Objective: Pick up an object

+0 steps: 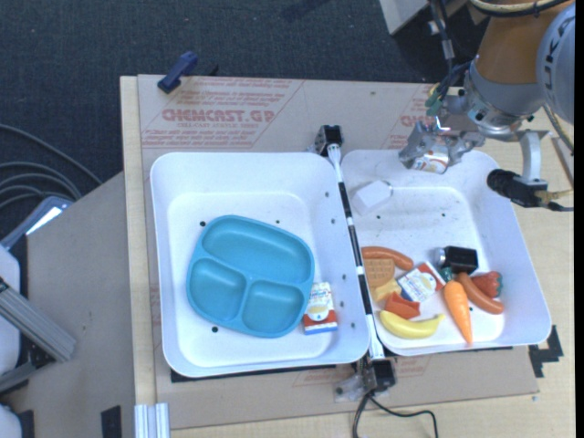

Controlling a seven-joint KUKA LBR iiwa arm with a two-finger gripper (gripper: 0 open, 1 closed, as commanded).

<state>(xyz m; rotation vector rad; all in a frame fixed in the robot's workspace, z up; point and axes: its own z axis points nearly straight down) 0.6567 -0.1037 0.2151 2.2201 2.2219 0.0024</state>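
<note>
My gripper (431, 156) hangs over the far edge of the right bin (522, 245), below the orange-banded wrist. It is shut on a small white and orange object (437, 163) held between its fingers, lifted off the bin floor. Lower in the right bin lie a white block (372, 194), a red sausage (387, 255), a waffle piece (379, 270), a white packet (418, 284), a banana (410, 326), a carrot (458, 311) and a black box (458, 258).
The left bin (173, 245) holds a blue divided plate (250, 276) and a small carton (319, 305) at its near right. A black clamp (328, 138) sits on the divider between the bins. A blue clip (177, 71) lies at the bench's far left corner.
</note>
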